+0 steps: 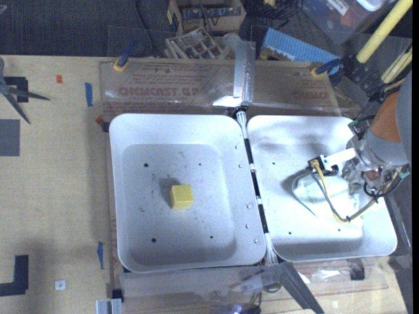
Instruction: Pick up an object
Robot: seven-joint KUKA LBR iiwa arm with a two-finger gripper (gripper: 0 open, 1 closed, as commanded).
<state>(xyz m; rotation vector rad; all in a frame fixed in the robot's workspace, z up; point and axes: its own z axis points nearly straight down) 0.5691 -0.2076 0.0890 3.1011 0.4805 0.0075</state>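
A small yellow cube (pixel 182 196) lies alone near the middle of the left bin (pixel 131 142). The arm reaches in from the right, and my gripper (pixel 355 179) hangs low over the right part of the right bin (pixel 281 136), far from the cube. Just left of the gripper, a pale, blurred shape (pixel 305 187) rests on the bin floor; I cannot tell what it is. Nothing shows as held by the gripper.
The two white bins sit side by side with a ridge (pixel 252 182) between them. Cardboard and clear sheeting (pixel 177 87) line the back of the bench. Clutter and a yellow pole (pixel 386 21) stand behind at upper right.
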